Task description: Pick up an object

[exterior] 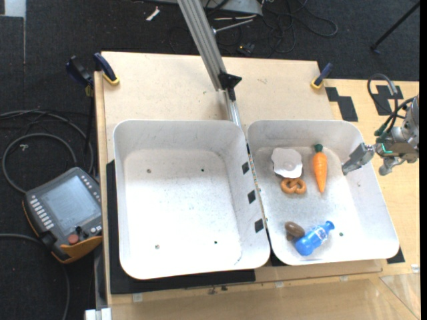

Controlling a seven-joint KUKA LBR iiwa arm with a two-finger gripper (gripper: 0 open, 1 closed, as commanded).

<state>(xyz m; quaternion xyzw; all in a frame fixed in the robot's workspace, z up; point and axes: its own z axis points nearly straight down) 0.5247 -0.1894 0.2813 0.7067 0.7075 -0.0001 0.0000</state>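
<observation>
at the right edge of the view the arm is mostly cut off, and the gripper (372, 160) hangs over the right bin's (380, 212) right rim with its two fingers (356, 158) spread apart and nothing between them. its far finger is hard to make out against the wrist cables. inside that bin, a carrot (320, 169) lies upright along the view, near the gripper and apart from it. left of the carrot sit a pale flat piece (287, 161) and, touching its lower edge, a pretzel (293, 186). lower down, a blue bottle (312, 239) lies tilted, just beside a small brown lump (293, 229) too small to identify. bare floor shows along the bin's right side. the left bin (133, 179) adjoins it.
</observation>
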